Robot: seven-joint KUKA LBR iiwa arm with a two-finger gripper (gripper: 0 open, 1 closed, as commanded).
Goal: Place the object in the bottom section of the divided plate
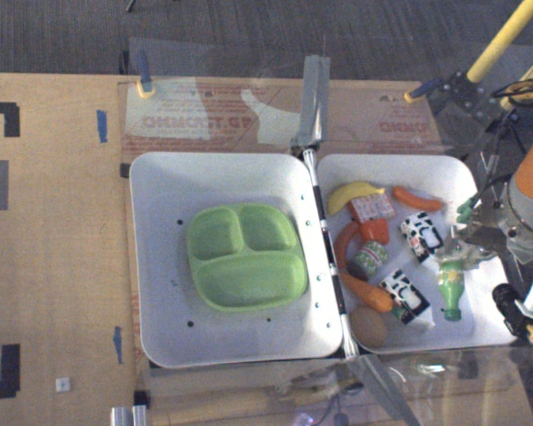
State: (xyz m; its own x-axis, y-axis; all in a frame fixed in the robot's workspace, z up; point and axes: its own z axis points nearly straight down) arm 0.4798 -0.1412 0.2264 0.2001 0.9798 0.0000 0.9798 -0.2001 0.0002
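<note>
A green divided plate (245, 257) lies in the left bin (160, 327); its large bottom section (249, 282) holds nothing, and its two small sections sit on the far side. My gripper (466, 240) hangs over the right side of the right bin (453, 169), just above the top of a green bottle (450, 293) that lies on the bin floor. I see nothing held in the gripper.
The right bin also holds a banana (354, 193), a small red-and-white box (372, 208), two cow-patterned cartons (419, 234) (404, 295), a green can (369, 257), a carrot (367, 292), an orange sausage-like piece (417, 200) and a brown potato (369, 327).
</note>
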